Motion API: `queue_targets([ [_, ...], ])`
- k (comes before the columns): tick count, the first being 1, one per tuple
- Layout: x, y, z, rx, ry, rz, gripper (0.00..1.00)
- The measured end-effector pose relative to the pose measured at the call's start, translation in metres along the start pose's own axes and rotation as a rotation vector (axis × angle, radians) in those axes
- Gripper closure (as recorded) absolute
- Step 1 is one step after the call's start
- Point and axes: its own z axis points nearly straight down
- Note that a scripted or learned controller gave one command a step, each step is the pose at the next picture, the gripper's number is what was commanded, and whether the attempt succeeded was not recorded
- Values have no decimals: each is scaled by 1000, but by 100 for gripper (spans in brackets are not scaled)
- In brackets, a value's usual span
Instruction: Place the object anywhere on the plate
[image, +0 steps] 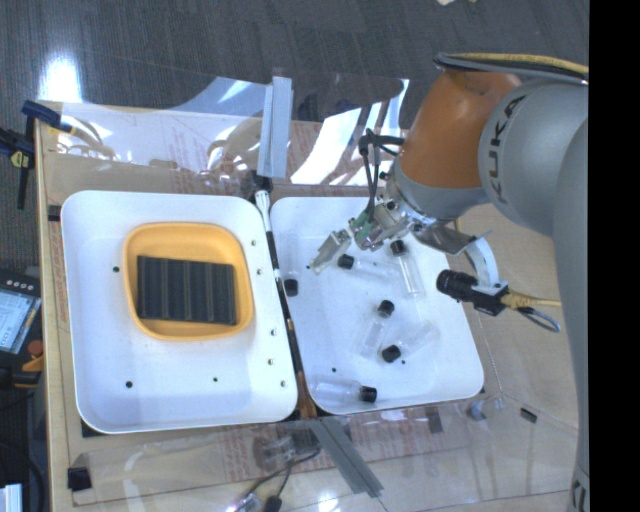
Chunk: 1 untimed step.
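Note:
A yellow plate (182, 241) with rounded corners lies in the left bin (100, 380). A dark ribbed rectangle (190, 288) covers its middle. Several small clear vials with black caps lie scattered in the right bin (450, 375): one (345, 262) near the upper left, one (385, 308) in the middle, one (390, 352) lower down. My gripper (335, 248) hangs over the upper left part of the right bin, pointing down and left, just above the vial near the upper left. I see nothing clearly held in it.
Another black-capped vial (290, 286) lies by the divider between the bins, and one (368, 394) sits near the right bin's front edge. The grey arm with its orange band (455, 125) fills the upper right. A cable with a black plug (465, 288) trails over the bin's right side.

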Motion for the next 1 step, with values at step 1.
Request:
queue_targets([
  [1, 64, 54, 47, 2, 2, -406, 0],
])
